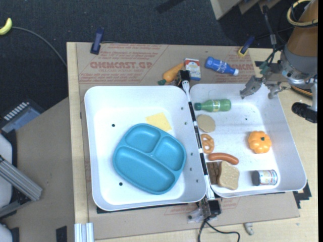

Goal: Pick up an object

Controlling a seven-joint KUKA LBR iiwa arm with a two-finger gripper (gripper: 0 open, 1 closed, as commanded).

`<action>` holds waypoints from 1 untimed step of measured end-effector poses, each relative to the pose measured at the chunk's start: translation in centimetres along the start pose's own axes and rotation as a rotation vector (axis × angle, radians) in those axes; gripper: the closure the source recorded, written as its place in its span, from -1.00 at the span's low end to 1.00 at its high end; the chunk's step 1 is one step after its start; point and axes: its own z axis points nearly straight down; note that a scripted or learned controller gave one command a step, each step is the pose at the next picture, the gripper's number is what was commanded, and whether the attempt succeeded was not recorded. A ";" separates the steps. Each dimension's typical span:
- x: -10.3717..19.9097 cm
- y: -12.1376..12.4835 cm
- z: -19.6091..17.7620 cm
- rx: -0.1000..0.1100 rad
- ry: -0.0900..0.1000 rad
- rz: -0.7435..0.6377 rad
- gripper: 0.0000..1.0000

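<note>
My gripper (262, 88) hangs over the far right corner of the right bin (282, 130), its two fingers spread open with nothing between them. In that bin lie a green bottle (213, 105), a tan round cookie (205, 123), a pretzel (207, 143), a sausage (223, 158), a slice of bread (229, 177) beside a dark slice, a small can (264, 177) and an orange pumpkin (259, 141). The pumpkin sits about a hand's width nearer the front than the gripper.
The left bin (96, 135) holds a blue divided plate (149, 158) and a yellow cheese slice (159, 121). Behind the bins on the board lie a blue bottle (221, 66), a small carton (192, 69) and an orange piece (173, 73).
</note>
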 end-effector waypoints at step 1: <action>-4.1 -8.1 3.9 0.003 -0.001 0.002 -1.00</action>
